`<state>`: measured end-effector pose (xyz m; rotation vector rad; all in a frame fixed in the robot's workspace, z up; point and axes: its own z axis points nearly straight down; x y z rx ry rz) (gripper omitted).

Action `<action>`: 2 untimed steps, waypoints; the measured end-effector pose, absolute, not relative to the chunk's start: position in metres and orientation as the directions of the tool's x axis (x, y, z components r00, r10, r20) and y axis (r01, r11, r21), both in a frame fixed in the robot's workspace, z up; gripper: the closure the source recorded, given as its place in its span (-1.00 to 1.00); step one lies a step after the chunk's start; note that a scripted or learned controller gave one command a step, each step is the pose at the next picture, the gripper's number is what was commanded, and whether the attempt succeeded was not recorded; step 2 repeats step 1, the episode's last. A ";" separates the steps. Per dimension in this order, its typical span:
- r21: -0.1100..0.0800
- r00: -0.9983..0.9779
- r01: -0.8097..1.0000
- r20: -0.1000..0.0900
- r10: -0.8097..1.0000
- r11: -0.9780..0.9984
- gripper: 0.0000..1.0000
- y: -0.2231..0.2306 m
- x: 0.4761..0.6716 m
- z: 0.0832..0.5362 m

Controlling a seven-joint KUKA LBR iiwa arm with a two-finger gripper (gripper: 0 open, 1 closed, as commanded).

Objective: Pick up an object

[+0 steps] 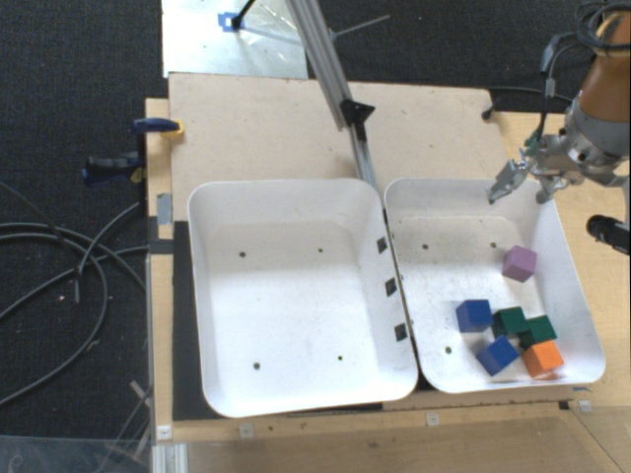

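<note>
Small blocks lie in the right bin (444, 215). A purple block (520, 262) sits alone near the right wall. Toward the front right corner cluster two blue blocks (473, 314) (497, 355), a green block (511, 320), a darker green one (539, 329) and an orange block (542, 359). My gripper (523, 181) hangs above the bin's far right corner, up and away from the purple block. Its two fingers are spread open with nothing between them.
The left bin (227, 205) sits beside the right one, with black clips along the shared wall. A slanted metal pole (330, 62) crosses the back of the bench. A blue clamp (148, 126) and cables lie off the left edge.
</note>
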<state>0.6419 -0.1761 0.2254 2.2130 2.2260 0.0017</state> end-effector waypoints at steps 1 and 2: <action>0.022 -0.007 1.000 -0.008 1.000 0.007 -1.00 -0.202 0.598 0.118; 0.022 -0.007 1.000 -0.008 1.000 0.007 -1.00 -0.202 0.598 0.118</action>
